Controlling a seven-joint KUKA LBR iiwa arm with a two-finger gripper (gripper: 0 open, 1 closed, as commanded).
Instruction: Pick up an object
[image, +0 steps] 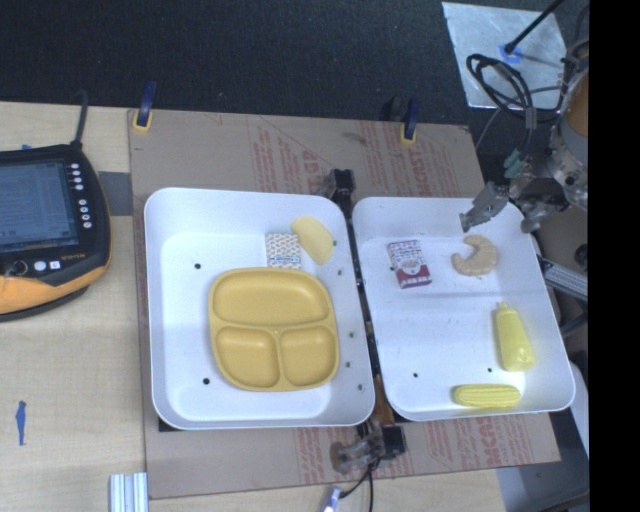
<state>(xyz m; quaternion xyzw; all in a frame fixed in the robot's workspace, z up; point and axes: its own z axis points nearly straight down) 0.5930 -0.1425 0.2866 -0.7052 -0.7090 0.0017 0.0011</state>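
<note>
My gripper (505, 213) hangs over the far right corner of the right bin (440, 385), open, with nothing between its fingers. Just in front of it and a little to the left lies a tan croissant (475, 258). A red and white carton (408, 264) lies left of the croissant. Along the bin's right wall rests a yellow squeeze bottle (513, 337), and a yellow corn cob (487, 396) sits at the front edge. The left bin (170, 330) holds a yellow divided plate (273, 328), a small patterned packet (283, 250) and a pale yellow wedge (314, 238).
A tablet in an orange case (45, 225) lies on the bench to the left of the bins. Cables (510, 80) and arm hardware crowd the upper right. Clamps (343, 185) sit between the bins at the back and the front.
</note>
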